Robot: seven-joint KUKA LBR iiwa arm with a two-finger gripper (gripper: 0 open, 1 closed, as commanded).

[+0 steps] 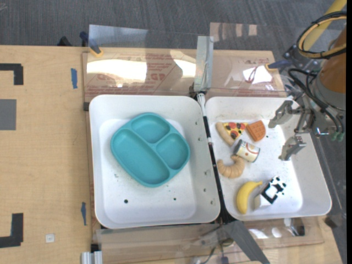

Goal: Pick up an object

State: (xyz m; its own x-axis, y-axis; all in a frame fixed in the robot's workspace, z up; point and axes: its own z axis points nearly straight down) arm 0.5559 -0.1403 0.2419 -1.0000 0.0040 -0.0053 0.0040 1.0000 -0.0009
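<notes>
Near right bin front edge: yellow plastic toy banana, likely light, stiff, smooth; best pinched across middle. Beside it, black-and-white checkered block. Mid-bin: tan croissant, small can, pizza slice, orange waffle piece. Left bin: teal divided plate. Claw over right bin's far right, fingers apart, holding nothing.

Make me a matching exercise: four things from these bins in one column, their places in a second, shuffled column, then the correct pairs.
Things:
1. teal divided plate
2. toy pizza slice
3. toy banana
4. claw

Places:
A. near edge of the right bin
B. over the right bin's right side
C. middle of the left bin
D. far part of the right bin, beside an orange waffle piece

Pairs: 1-C, 2-D, 3-A, 4-B
</notes>
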